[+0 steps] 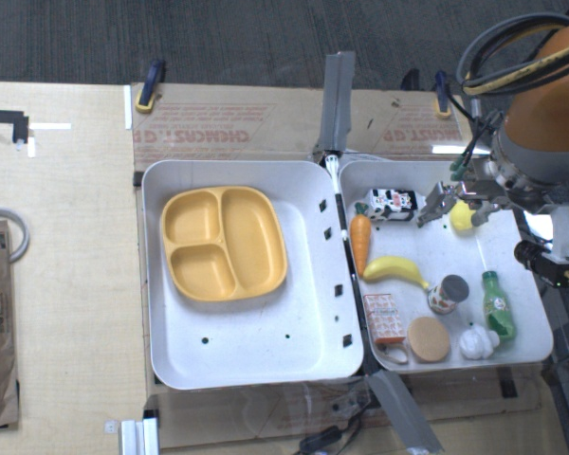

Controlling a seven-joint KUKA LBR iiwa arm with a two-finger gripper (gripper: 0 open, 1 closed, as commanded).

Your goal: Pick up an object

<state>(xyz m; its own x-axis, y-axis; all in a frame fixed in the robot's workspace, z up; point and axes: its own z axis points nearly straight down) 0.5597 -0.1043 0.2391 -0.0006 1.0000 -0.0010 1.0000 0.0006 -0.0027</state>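
My gripper hangs over the back of the right bin, its two fingers spread apart and open. A small yellow lemon shows in the gap between them, nearer the right finger, and neither finger visibly presses on it. In the same bin lie a black-and-white carton, an orange carrot, a banana, a small can, a green bottle, a red-and-white box, a tan round disc and a white crumpled lump.
The left bin holds a yellow divided plate. A grey divider rises between the bins at the back. Cardboard lies behind them. The arm's cables loop at the top right.
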